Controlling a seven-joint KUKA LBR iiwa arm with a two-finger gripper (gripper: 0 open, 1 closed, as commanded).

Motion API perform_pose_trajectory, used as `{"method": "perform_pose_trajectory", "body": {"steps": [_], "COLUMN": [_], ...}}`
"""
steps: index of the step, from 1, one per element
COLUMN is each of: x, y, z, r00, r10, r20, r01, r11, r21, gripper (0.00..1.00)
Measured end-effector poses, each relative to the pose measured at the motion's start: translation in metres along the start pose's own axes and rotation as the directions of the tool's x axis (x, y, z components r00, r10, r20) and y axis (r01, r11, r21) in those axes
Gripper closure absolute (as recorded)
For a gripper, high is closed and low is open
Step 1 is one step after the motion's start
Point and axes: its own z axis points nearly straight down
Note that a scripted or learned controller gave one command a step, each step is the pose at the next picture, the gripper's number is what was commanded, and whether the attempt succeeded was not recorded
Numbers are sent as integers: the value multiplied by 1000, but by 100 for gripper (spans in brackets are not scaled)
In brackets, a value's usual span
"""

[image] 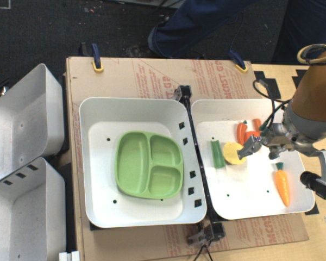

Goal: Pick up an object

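Note:
The right bin (pixel 261 205) holds several toy foods. A green pod (pixel 217 153) lies beside a yellow piece (pixel 232 153) at its left side. Two small orange-red pieces (pixel 243 130) lie toward the back, and an orange carrot (pixel 282 186) lies at the front right. My gripper (pixel 262 149) hangs over the middle of this bin, just right of the yellow piece, and is open. Its left finger (pixel 250 145) points at the yellow piece, and nothing sits between the fingers. The arm's grey and orange wrist (pixel 315 102) covers the bin's back right corner.
The left bin (pixel 98 162) holds a green divided plate (pixel 150 165). Two spare white bins (pixel 22 124) stand off the bench at the far left. A person in dark blue (pixel 217 15) stands behind the bench. Yellow clamps (pixel 98 65) hold the board's back edge.

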Motion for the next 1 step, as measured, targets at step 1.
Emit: {"method": "perform_pose_trajectory", "body": {"steps": [1], "x": [0], "y": [2], "z": [-6], "r00": [1000], "r10": [-3], "r20": [2], "r01": [3], "r11": [1000], "r21": [-11], "gripper": [0]}}
